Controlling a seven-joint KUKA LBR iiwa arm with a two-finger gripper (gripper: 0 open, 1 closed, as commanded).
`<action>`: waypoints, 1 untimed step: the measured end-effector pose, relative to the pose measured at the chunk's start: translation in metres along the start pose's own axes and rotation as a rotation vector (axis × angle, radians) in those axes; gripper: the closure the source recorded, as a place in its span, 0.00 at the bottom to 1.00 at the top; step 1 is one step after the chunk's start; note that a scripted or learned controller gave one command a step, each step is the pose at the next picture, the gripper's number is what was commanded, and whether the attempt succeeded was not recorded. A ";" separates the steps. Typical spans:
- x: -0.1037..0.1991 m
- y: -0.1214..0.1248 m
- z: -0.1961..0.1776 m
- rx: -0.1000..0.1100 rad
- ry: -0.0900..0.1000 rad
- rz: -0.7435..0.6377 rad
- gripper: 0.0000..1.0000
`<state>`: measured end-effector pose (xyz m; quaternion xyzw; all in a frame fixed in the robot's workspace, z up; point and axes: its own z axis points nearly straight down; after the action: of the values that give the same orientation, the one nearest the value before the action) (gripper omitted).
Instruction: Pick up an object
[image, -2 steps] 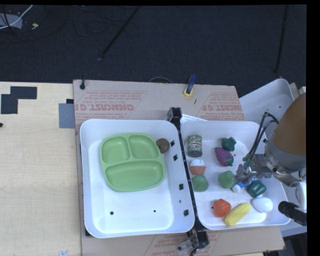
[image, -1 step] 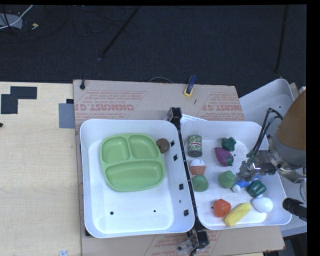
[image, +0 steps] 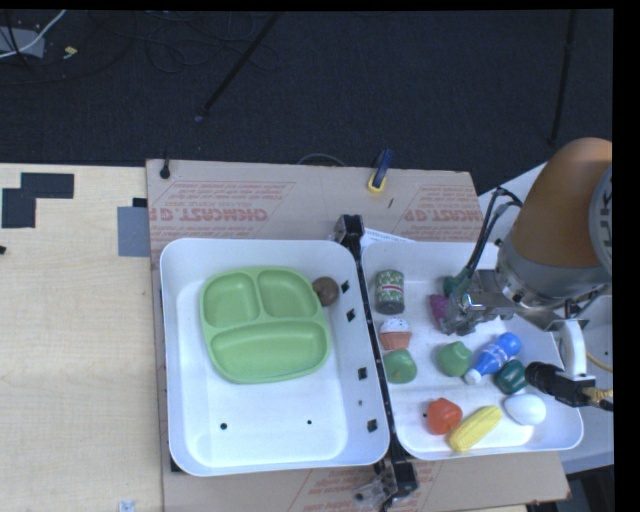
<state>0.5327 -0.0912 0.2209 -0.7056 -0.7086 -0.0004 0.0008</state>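
Note:
My gripper hangs low over the upper middle of the right bin, under the grey and orange arm. A purple object lies right against its left side, partly hidden by it. Just below the gripper sit a green cup and a blue and white bottle. A small labelled can stands to its left. Whether anything is in the gripper's grasp is not visible.
The right bin also holds a cupcake toy, a green round piece, a red pepper, yellow corn, a white egg and a dark green piece. In the left bin lie a green divided plate and a brown ball.

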 end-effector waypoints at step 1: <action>0.023 0.054 -0.014 -0.003 -0.001 0.001 1.00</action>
<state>0.5869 -0.0680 0.2345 -0.7060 -0.7082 -0.0010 -0.0005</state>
